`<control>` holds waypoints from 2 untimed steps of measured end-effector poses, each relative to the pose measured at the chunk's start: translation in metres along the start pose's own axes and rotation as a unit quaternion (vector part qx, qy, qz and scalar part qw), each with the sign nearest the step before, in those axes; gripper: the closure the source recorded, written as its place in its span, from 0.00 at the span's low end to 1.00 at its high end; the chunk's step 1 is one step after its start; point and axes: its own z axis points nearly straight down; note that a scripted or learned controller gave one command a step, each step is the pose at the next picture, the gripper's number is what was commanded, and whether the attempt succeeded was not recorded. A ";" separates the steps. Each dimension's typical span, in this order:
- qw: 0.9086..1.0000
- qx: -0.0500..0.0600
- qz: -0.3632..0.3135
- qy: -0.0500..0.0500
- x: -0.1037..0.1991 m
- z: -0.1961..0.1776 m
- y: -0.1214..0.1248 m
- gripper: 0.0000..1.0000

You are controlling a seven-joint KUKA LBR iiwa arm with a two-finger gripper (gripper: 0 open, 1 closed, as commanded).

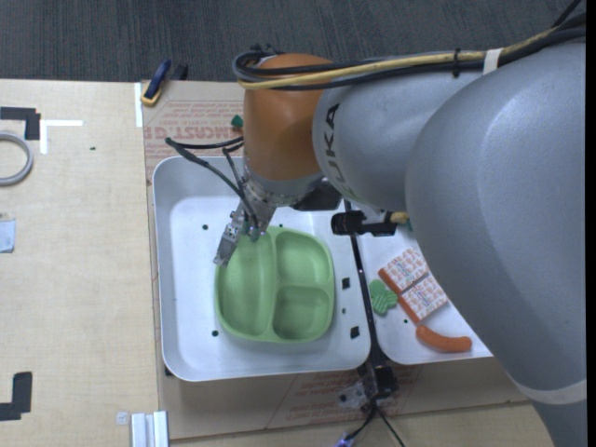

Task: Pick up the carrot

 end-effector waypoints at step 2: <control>1.000 -0.001 0.026 -0.002 -0.033 -0.084 0.053 1.00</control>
